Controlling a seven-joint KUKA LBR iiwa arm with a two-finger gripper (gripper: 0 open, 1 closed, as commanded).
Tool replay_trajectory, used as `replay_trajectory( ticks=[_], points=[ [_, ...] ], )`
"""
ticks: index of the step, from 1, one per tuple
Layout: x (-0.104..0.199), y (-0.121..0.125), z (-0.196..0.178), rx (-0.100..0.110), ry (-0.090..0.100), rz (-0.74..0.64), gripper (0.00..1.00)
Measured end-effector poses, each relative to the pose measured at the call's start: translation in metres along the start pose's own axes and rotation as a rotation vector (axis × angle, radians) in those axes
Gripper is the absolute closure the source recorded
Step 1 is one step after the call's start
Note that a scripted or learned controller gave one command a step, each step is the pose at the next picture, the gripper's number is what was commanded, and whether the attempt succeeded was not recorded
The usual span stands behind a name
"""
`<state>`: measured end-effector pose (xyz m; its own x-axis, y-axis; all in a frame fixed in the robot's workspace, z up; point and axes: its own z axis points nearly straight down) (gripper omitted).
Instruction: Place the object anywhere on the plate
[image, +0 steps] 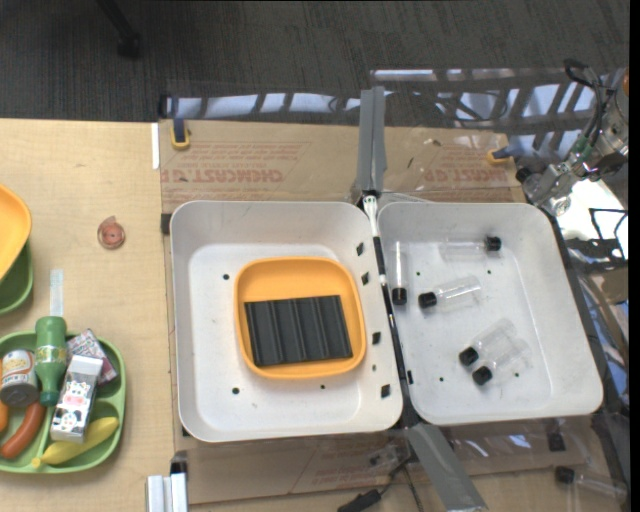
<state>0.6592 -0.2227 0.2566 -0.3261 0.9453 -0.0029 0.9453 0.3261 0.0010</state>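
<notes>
- The left white bin (200, 330) holds an orange plate (300, 270), square with rounded corners and sitting near the bin's middle.
- A black ribbed mat (300, 331) lies flat on the plate and covers most of its floor.
- The right white bin (560, 330) holds the task's objects, which are small clear vials with black caps, all lying on their sides and well apart from the plate.
- One vial (468, 246) lies toward 12 o'clock in that bin, its cap pointing to 3 o'clock.
- A second vial (452, 294) lies near the bin's middle, its cap pointing to 9 o'clock.
- A thin tube (397, 270) lies along the bin's 9 o'clock wall, its black cap at the 6 o'clock end.
- Two more vials (495, 348) lie close together toward 5 o'clock, their caps pointing to about 7 o'clock.
- No vial rests on the plate.
- The hand (560, 182) seems to be the grey metal among cables at the view's 2 o'clock, outside the right bin. I cannot tell whether it is apart or together.
- On the wooden tabletop (80, 180) at 9 o'clock lies a small pink round thing (111, 233).
- At 8 o'clock stands a green tray (105, 430) of toy food.
</notes>
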Motion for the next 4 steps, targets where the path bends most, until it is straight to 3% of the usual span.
replay_trajectory(
  ticks=[2, 3, 4],
  points=[
    [0.0, 0.001, -0.091, -0.003, -0.001, -0.568, 1.0],
    [0.004, -0.008, -0.167, -0.002, 0.0, -0.773, 1.0],
    [0.003, -0.007, -0.186, -0.003, -0.001, -1.017, 1.0]
  ],
)
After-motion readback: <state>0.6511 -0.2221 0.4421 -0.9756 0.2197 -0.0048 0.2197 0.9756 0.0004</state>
